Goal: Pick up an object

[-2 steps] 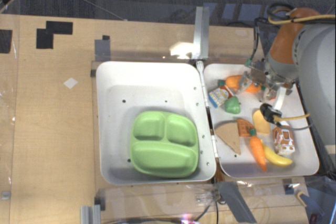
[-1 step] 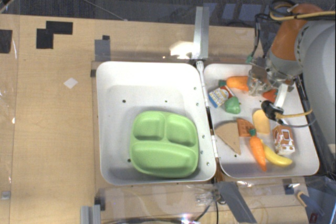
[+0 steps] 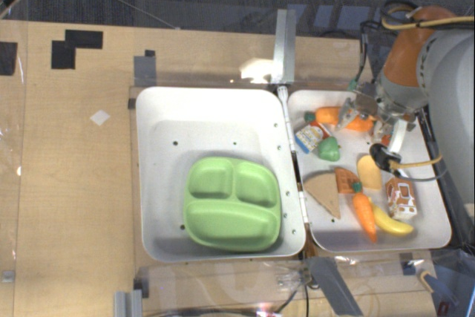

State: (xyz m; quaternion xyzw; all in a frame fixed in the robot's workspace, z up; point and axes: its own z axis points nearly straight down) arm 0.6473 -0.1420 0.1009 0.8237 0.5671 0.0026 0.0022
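Observation:
The right bin (image 3: 441, 234) holds several toy foods. Among them are an orange piece (image 3: 326, 116), a small white packet (image 3: 310, 136), a green piece (image 3: 329, 150), a tan wedge (image 3: 324, 194), a yellow lump (image 3: 369, 171), a carrot (image 3: 364, 215), a banana (image 3: 392, 223) and a little brown-and-white carton (image 3: 401, 198). My gripper (image 3: 366, 119) is low over the far part of this bin, just right of the orange piece. Another orange item (image 3: 360, 125) lies right under it; whether it is gripped is hidden by the wrist.
The left bin (image 3: 156, 159) bears a green divided plate (image 3: 233, 203) in its near half. A metal divider (image 3: 291, 152) separates the bins. The grey arm with its orange band (image 3: 404, 59) and cables (image 3: 380, 155) crowd the right bin's far right corner.

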